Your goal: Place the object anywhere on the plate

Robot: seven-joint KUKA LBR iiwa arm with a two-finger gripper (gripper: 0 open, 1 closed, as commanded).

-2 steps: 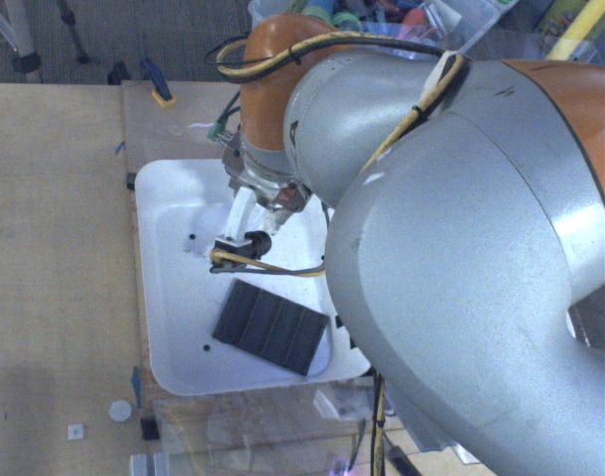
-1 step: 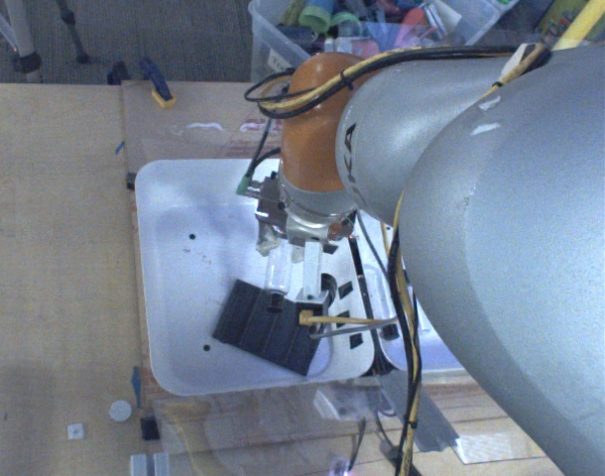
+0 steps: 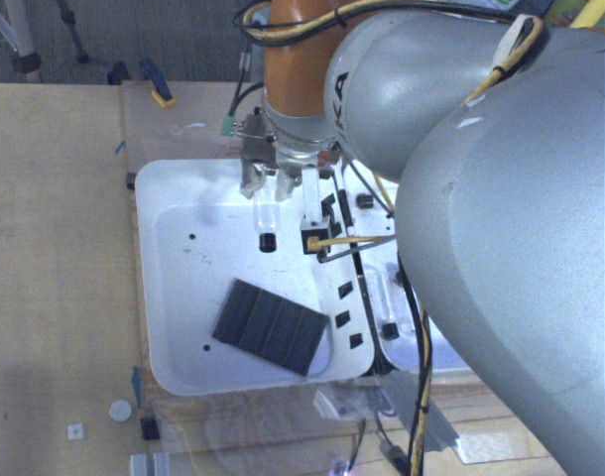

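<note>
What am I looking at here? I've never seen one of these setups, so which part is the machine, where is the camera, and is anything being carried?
The big grey shape with the orange band is a robot arm, reaching in from the right. The single camera is fixed above the bench and looks down at a slant. At the arm's tip is its pincer, hanging over a shallow white bin; I see nothing between its fingers, though the picture does not settle whether they are open or shut. In the bin a dark, flat, ribbed rectangular plate lies nearer the camera. Much of the second bin is hidden under the arm.
</note>
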